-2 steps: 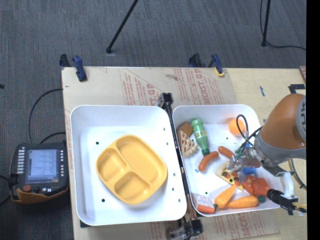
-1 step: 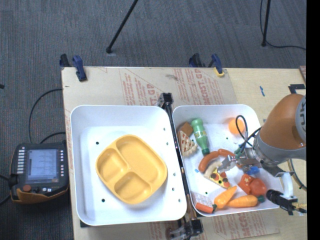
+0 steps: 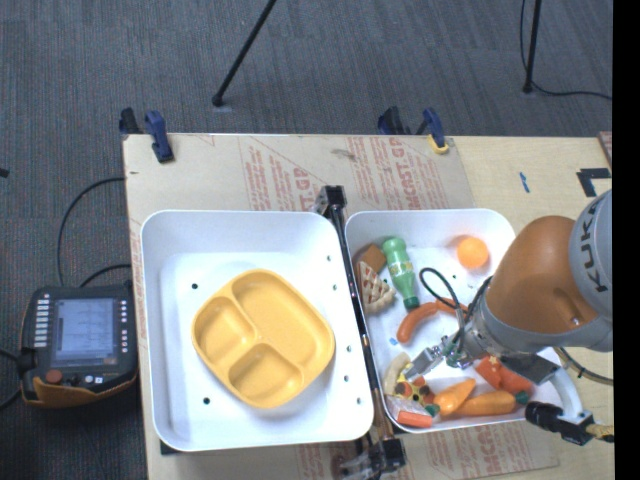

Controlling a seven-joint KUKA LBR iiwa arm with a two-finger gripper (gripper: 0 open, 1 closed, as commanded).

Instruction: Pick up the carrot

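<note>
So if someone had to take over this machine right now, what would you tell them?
Tool: low in the right bin, over the toy food near its front; whether it is open or shut I cannot tell.
Carrot: orange carrot-like pieces lie at the bin's front edge, beside the tool, on the bin floor. Nothing looks lifted.
Also in that bin: green bottle, orange ball, sausage, waffle.
Left bin: yellow divided plate.
Done: the arm has reached the bin.
Left: grip a carrot and lift it.
</note>
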